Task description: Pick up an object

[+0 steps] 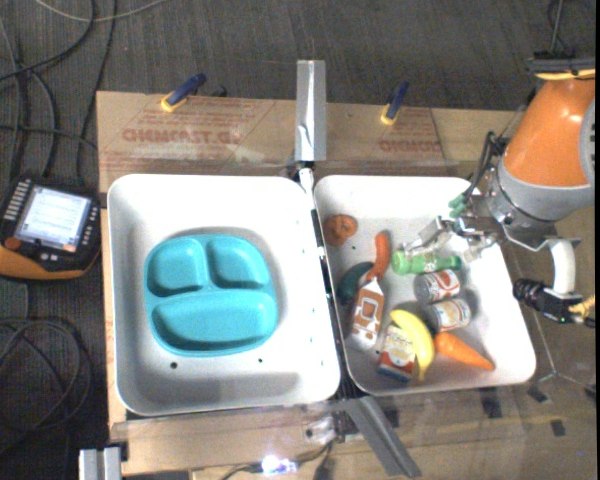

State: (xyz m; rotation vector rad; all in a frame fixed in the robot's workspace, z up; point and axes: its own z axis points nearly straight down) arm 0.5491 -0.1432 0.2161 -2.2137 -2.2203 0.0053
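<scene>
At the near edge of the right bin (520, 363) an orange carrot (464, 352) lies on its side, tip toward the right wall. Just left of it, a yellow banana (414, 332) rests across a small red and blue carton (395, 363), touching it. Beside these, nearer the bin's left wall, a white bottle with a red label (367, 310) lies with its cap pointing away. 2 cans lie close together right of the banana: a silver one (449, 315) and, just behind it, a red and white one (439, 286). A dark green rounded item (353, 279) sits at the bottle's far end, and a slim red-orange piece (382, 249) stands up beside it. Farther back, a green bottle (426, 262) lies on its side across the middle of the bin. The gripper (432, 238) is low over that green bottle, reaching in from the right; I cannot tell whether its fingers are apart or together, or whether they touch the bottle. A brown round item (340, 228) lies near the far left corner.

The left bin (125, 268) carries a blue 3-section plate (212, 293), flat in its middle. The arm's orange band (550, 148) shows at the far right. On the floor to the left lies a handheld controller with a lit screen (45, 223). At the far edge of the surface (230, 133), 2 clamps (183, 91) grip the board.
</scene>
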